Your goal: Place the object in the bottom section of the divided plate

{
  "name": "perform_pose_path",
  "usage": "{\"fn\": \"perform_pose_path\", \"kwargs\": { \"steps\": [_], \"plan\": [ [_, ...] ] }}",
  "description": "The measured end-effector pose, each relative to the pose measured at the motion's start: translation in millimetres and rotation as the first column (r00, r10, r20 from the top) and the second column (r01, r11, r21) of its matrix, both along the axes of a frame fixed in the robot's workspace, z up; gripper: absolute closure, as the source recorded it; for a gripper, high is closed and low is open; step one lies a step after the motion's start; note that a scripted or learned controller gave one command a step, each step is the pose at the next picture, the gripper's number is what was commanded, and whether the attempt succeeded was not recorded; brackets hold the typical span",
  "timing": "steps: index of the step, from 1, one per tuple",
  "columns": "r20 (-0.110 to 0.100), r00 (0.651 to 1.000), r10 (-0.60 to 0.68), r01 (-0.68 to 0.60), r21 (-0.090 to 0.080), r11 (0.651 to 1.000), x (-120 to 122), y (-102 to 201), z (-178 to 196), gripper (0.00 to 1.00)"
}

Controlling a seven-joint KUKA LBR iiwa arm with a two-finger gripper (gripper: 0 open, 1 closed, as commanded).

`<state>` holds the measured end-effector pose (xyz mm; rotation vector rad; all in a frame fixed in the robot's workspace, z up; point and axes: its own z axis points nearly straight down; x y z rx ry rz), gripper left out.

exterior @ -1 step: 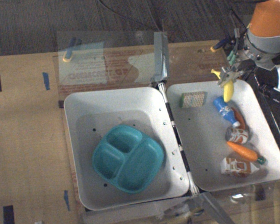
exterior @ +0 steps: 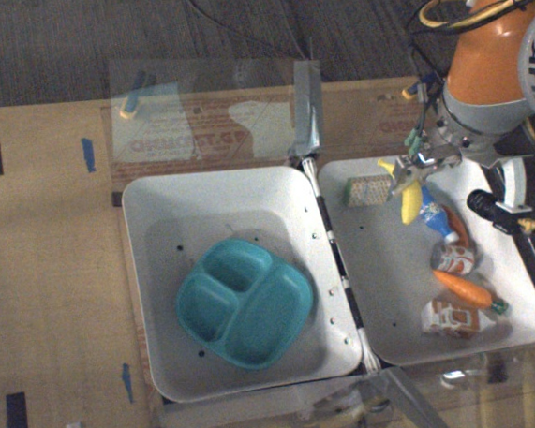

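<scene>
A teal divided plate [exterior: 245, 303] lies in the left bin [exterior: 156, 228], its one large section toward the lower right and two smaller ones toward the upper left. My gripper [exterior: 408, 172] hangs over the back of the right bin [exterior: 391, 319]. It is shut on a yellow banana [exterior: 410, 204], whose body hangs down below the fingers while its tip pokes out to the left. The grey arm with the orange band [exterior: 488, 55] reaches in from the upper right.
The right bin also holds a green-grey sponge [exterior: 369, 190] at the back left, a blue packet [exterior: 438, 220], a small can [exterior: 453, 258], an orange carrot [exterior: 468, 291] and a brown-and-white carton [exterior: 449, 318]. A ridge [exterior: 332, 249] separates the two bins.
</scene>
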<state>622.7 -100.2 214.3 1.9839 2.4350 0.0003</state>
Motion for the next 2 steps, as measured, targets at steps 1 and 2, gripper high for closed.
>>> {"fn": "perform_pose_path", "kwargs": {
  "steps": [1,2],
  "plan": [
    [-0.003,0.994,-0.109,0.109,0.001,0.994,-31.8,68.9,21.0,1.0],
    [-0.004,0.998,0.06,-0.06,0.0,0.998,-79.8,168.6,-11.5,1.0]
  ]
}}
